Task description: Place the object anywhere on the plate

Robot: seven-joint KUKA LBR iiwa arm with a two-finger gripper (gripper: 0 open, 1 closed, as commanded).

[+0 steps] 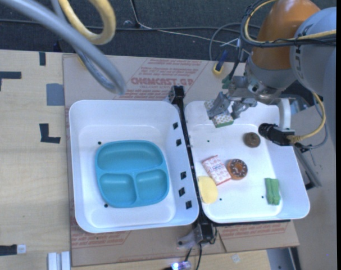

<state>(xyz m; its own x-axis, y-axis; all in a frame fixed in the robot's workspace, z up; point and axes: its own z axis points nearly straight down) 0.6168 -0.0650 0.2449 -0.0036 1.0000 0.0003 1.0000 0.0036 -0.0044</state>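
A blue three-compartment plate lies in the left bin. My gripper hangs over the far left corner of the right bin, close to the divider between the bins. A small grey-and-green packet sits between its fingertips, and the gripper is shut on it. The packet is to the right of the plate and further back, apart from it.
The right bin holds a brown round cookie, a chocolate doughnut, a red-and-white packet, a yellow piece and a green block. A grey hose and a yellow one cross the far left.
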